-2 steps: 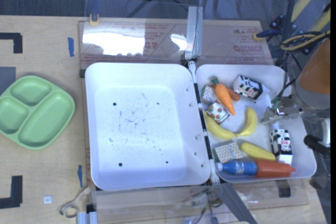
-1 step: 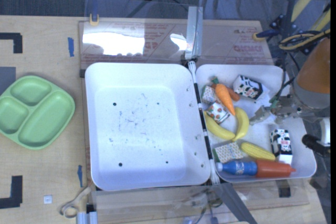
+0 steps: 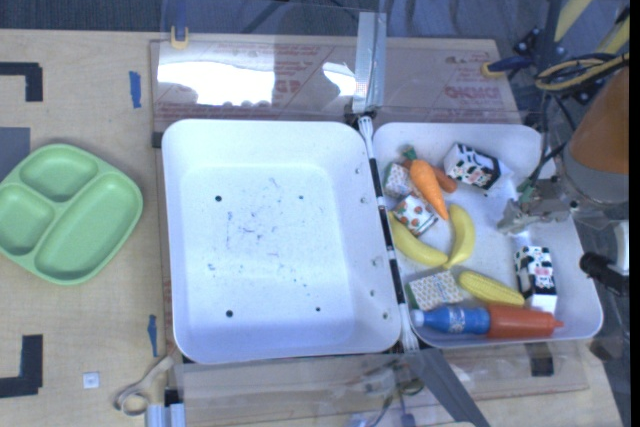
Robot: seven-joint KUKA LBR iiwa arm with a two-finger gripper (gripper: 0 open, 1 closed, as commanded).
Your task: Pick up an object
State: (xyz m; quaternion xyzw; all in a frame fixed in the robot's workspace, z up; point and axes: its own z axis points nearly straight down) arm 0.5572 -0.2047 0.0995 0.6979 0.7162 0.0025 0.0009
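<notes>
Gripper (image 3: 528, 211), jaw state indiscernible, hovers beside cow-patterned carton (image 3: 537, 273): judged light, rigid, slick; grip its flat sides.

No legible text; only faint, unreadable red print on the clear panels (image 3: 470, 75).

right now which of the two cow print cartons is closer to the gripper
The lower cow print carton, by the right bin's right wall, just below the gripper. The other carton lies farther, near the bin's top edge.
</notes>
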